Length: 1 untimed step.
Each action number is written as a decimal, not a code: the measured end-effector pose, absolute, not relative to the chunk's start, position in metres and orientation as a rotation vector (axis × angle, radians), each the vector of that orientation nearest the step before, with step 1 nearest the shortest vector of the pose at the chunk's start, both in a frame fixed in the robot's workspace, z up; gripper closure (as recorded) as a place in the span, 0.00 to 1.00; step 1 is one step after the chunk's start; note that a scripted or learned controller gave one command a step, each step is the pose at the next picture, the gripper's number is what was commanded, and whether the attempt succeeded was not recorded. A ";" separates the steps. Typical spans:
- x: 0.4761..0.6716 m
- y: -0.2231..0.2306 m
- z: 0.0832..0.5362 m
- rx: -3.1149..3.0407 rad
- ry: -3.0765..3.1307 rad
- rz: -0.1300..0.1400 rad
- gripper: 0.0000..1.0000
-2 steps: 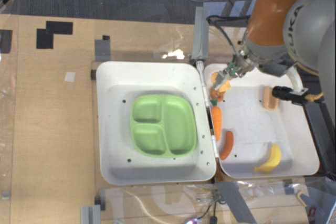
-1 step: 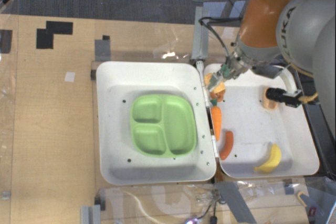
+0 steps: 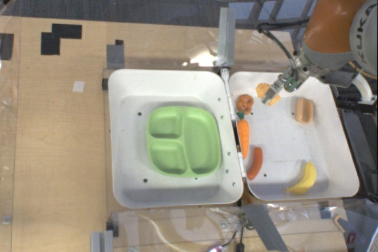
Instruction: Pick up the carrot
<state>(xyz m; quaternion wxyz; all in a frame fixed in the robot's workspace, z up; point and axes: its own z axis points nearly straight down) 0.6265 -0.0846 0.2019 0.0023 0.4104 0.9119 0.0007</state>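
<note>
Nearest me in the right bin I see a banana by the front wall, and a red sausage to its left. Just past the sausage lies the carrot, lengthwise against the bin's left wall, green top pointing away from me and almost touching a tomato-like red fruit. The left bin holds a green divided plate. Further back on the right sits a tan bread roll. Beyond the fruit is a small orange-yellow piece, too blurred for me to name. The gripper hangs over the far part of the right bin, just beside that piece and well apart from the carrot. Its fingers look slightly spread, I think, with nothing between them, though the tips are small and hazy.
</note>
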 end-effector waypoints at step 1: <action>0.666 -0.077 0.183 1.313 2.850 0.002 1.00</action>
